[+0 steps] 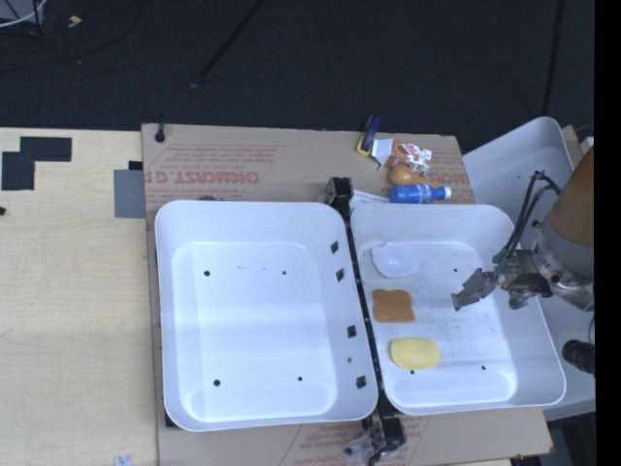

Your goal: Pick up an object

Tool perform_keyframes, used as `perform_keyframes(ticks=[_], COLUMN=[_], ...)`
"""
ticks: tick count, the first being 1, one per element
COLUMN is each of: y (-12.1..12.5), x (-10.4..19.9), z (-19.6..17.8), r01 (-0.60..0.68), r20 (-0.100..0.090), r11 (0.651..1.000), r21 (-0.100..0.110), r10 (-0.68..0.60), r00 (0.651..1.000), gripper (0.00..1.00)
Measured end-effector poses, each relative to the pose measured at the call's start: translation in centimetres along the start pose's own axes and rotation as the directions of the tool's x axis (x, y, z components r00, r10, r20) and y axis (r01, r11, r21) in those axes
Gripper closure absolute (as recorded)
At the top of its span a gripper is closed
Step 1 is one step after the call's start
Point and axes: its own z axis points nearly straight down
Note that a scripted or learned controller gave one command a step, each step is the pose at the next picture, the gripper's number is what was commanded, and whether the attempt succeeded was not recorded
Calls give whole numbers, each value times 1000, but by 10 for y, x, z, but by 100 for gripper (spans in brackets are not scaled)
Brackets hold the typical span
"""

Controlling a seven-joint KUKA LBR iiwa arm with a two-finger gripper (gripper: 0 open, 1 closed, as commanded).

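In the right bin [529, 377] lie three objects: a pale, clear round piece [395, 258] at the back left, a flat brown square [392, 305] in the middle left, and a yellow oval lump [414, 353] toward the front. My gripper [496, 292] hangs over the right half of this bin, to the right of the brown square and apart from it. Its fingers [473, 290] are spread open with nothing between them. The grey arm with the orange band comes in from the right edge.
The left bin [175, 260] sits beside the right one, with black clips along the shared rims. Behind the bins on the cardboard lie a blue bottle [419, 193], an orange-brown toy [403, 174], a white and red packet [413, 153] and a blue and yellow tool [369, 136].
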Motion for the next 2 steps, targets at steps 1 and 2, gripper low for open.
perform_keyframes(ticks=[1,2], y=[89,118], x=[30,43], z=[144,-48], r01=[4,3], r20=[0,3], r11=[1000,1000], r21=[-2,-19], r10=[-4,-3], r00=[1000,1000], gripper=[0,0])
